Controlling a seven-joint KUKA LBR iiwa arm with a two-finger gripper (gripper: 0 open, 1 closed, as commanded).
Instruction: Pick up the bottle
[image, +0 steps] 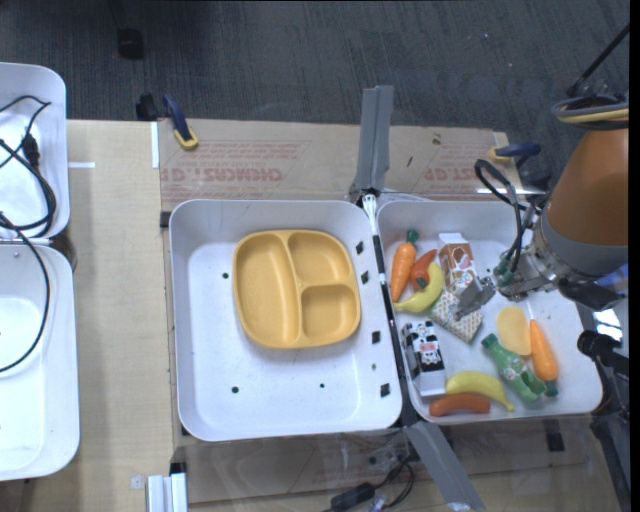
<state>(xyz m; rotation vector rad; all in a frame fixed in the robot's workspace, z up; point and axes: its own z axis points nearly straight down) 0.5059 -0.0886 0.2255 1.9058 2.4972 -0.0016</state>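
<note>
Bottle sits toward the right bin's front-right corner, gripper farther back.
Green bottle (515, 366) lies diagonally, cap toward bin centre; gripper (480, 296) hovers over the cartons behind it; can't tell its finger state.

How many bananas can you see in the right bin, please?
2. One banana lies near the bin's left wall, against the carrot. The other banana lies near the front edge, above a red sausage. The arm may hide more.
</note>
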